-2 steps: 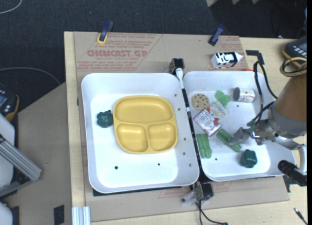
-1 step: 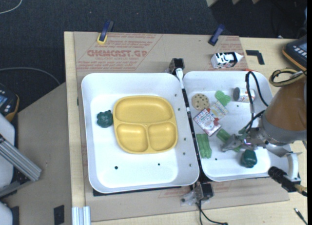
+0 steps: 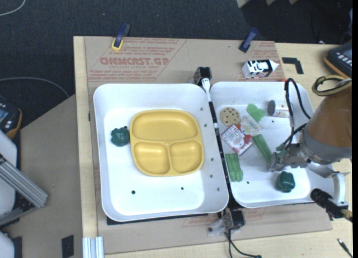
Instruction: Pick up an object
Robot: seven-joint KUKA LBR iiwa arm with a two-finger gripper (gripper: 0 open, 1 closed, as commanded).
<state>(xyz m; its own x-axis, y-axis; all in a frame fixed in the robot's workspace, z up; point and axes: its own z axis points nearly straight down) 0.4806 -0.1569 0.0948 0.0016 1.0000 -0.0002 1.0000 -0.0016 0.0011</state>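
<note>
Nearest, inside the right shallow white bin (image 3: 246, 195): dark green rounded plastic lump (image 3: 285, 181), directly below the grey two-finger gripper (image 3: 282, 162), not visibly gripped. Jaw state indeterminate. Left of gripper: flat green plastic strip (image 3: 233, 167); long green pod-shaped piece (image 3: 262, 146); red-and-white printed packet (image 3: 236, 138). Beyond gripper: round brown speckled cookie (image 3: 228, 116). Far left of gripper, in left white bin (image 3: 106, 139): yellow three-compartment plastic plate (image 3: 166, 141); dark green leafy toy (image 3: 119, 136) touching its left rim.

One fixed camera looks down at a slant from above the plywood bench (image 3: 168, 55), far enough to take in both shallow white plastic bins (image 3: 112, 139) side by side.
</note>
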